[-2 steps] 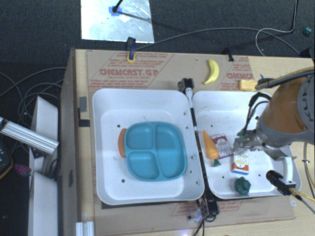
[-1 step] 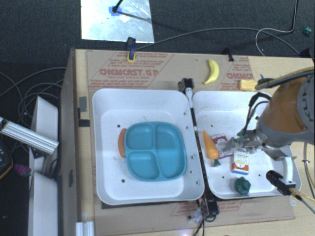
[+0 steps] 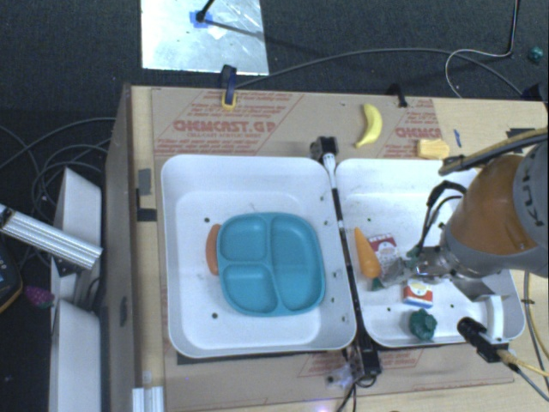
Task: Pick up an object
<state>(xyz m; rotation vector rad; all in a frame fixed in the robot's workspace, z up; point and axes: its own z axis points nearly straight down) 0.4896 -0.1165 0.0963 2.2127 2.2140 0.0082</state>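
Observation:
My gripper [image 3: 396, 270] reaches into the right bin [image 3: 377, 178] from the right, low over its floor. An orange carrot [image 3: 368, 257] lies just left of it, and a red-and-white packet [image 3: 383, 245] lies behind the fingertips. A small red, white and blue box [image 3: 418, 294] sits just below the wrist. A dark green toy [image 3: 421, 324] rests near the bin's front edge. I cannot make out how the fingers stand or whether anything is between them.
The left bin [image 3: 189, 187] holds a blue divided plate [image 3: 271, 261] with an orange sausage-like piece [image 3: 212, 249] at its left side. A yellow banana [image 3: 371, 125] and a yellow block [image 3: 433, 148] lie on the cardboard behind the bins. The arm's orange band [image 3: 489, 209] covers the right bin's far right.

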